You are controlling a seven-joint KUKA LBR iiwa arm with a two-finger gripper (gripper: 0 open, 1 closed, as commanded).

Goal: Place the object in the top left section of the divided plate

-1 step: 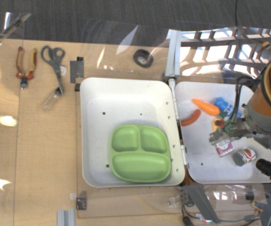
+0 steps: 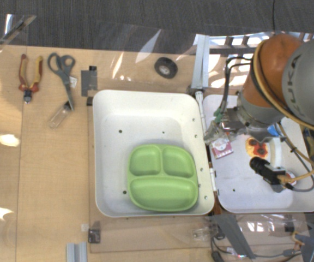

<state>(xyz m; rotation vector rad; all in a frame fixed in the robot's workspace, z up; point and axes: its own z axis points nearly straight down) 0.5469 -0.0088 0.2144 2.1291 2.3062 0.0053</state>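
Your grey arm with its orange band (image 2: 288, 64) hangs over the right white plastic bin (image 2: 239, 192), where the small pink-and-white flat packet (image 2: 221, 147) lies. The green divided plate (image 2: 162, 177) waits in the left white bin (image 2: 113, 113), so its sections lie open from above. I cannot tell the pincer's (image 2: 221, 129) state, and no writing is readable.

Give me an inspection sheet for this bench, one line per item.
Surface: wooden bench bearing two white bins, left bin and right bin.
Job's things: green divided plate in left bin, sections bare; small objects in right bin, too small to identify.
Clutter: pliers, scissors, tape roll on bench.
Gripper: arm over right bin; gripper near its left edge.
Cables: cables along arm.
Surroundings: dark floor beyond bench.
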